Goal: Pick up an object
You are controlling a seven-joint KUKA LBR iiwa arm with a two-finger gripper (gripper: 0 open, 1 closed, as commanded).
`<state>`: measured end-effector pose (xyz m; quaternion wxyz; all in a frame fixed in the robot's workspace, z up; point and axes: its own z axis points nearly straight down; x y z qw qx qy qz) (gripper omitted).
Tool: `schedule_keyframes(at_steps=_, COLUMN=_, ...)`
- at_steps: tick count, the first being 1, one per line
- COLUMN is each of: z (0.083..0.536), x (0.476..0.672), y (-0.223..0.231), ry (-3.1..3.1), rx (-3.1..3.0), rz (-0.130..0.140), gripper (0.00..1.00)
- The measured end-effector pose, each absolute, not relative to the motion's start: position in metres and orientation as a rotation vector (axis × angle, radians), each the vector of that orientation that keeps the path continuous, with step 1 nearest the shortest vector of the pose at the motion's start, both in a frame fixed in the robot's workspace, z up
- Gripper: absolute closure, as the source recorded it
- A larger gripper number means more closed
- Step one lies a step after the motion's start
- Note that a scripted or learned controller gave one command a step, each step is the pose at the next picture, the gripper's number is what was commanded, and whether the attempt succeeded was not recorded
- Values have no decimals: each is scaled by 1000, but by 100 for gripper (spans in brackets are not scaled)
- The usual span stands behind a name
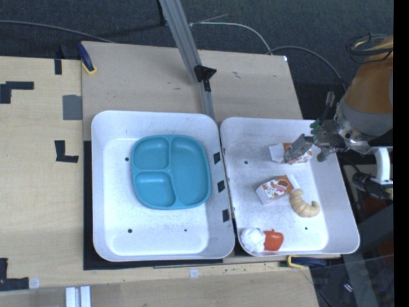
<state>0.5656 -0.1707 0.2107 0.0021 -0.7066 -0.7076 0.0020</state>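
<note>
Over the right bin (339, 235), near its far right corner, the gripper (305, 147) sits low with a small orange-and-white packet (293, 152) between its fingers, so a grasp looks made, though the lift seems barely begun. Nearer the bin's middle lie a printed carton (276, 189) and, just beside it, a croissant (304, 204). A red and white item (262, 239) rests at its near left corner. Left of this bin, a blue divided plate (171, 171) sits apart.
</note>
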Motion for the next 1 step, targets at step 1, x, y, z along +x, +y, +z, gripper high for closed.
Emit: schedule_keyframes(at_steps=1, z=148, x=565, y=-162, ry=-2219, rx=-2214, rz=7, gripper=0)
